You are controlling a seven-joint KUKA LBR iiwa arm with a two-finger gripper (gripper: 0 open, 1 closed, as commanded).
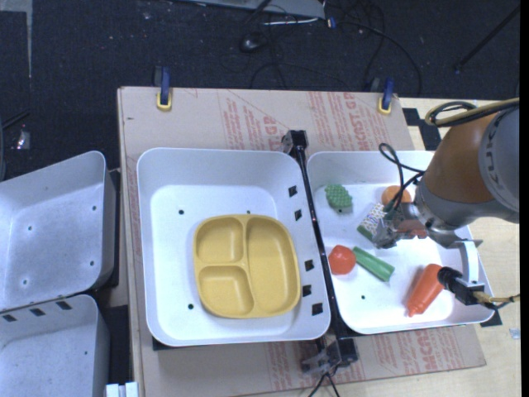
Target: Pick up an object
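2 white bins (157,222). Left: 1 yellow divided plate (246,265). Right: 1 carrot (425,289), 1 tomato (342,260), 1 green stick (374,264), 1 green knobbly piece (337,196). Hand (382,233) low among them; grip state unclear. Counter (215,118) print unreadable.

The arm (475,172) is bulky and rounded, with a broad orange band (453,165) over its forward segment and grey casing behind it at the frame's right edge; below the orange the wrist turns dull grey; a black cable (397,170) loops off it in a thin curl; the gripper (383,231) is a small dark metallic assembly, its details too blurred to make out.
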